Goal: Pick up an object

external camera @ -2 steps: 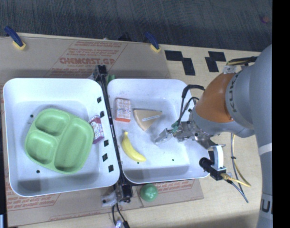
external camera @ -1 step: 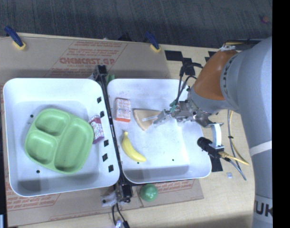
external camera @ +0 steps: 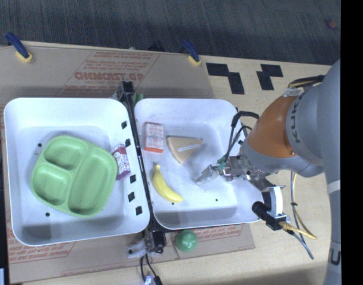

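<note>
The right bin (external camera: 226, 209) holds a yellow banana (external camera: 165, 186) at its front left, a tan cheese-like wedge (external camera: 183, 146) in the middle, and a small orange and white box (external camera: 152, 137) at its back left. My gripper (external camera: 208, 174) hangs low over the right part of this bin, to the right of the banana and just below the wedge. Its fingers (external camera: 203, 176) point left and nothing shows between them. The arm's orange band (external camera: 273, 132) sits over the bin's right rim.
The left bin (external camera: 15, 177) holds a green divided plate (external camera: 72, 174) and a small purple and white packet (external camera: 121, 161) by its right wall. A green ball (external camera: 185, 240) lies on the cardboard in front of the right bin. Blue clamps (external camera: 18, 46) hold the cardboard's back edge.
</note>
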{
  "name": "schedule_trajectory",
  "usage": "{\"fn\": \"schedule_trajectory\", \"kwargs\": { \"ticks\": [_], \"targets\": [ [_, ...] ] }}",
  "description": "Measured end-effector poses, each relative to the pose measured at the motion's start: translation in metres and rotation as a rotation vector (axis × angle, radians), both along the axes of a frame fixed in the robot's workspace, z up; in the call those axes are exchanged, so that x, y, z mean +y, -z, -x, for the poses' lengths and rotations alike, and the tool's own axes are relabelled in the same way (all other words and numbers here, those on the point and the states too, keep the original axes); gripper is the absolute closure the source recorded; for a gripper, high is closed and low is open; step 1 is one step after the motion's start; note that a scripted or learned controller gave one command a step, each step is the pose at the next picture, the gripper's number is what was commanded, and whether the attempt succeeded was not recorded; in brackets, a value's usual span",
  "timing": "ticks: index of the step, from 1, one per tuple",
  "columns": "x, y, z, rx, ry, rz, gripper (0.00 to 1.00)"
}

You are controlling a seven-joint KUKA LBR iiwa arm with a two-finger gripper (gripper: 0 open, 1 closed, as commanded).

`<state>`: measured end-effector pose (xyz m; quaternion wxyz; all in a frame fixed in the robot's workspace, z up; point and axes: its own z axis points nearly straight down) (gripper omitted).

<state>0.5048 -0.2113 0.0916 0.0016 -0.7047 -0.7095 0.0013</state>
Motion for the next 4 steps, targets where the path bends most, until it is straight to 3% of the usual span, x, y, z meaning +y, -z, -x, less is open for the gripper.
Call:
{"fn": "schedule_trajectory", "kwargs": {
  "ticks": [1, 2, 3, 4],
  "targets": [
    [0.000, -0.010, -0.001, 0.000, -0.005, 0.000, 1.00],
    [-0.001, -0.161, 0.006, -0.008, 0.001, 0.003, 1.00],
    [0.006, -0.014, 0.030, 0.003, 0.000, -0.003, 1.00],
    [0.027, 0.000, -0.027, -0.001, -0.002, 0.000, 1.00]
  ]
}}
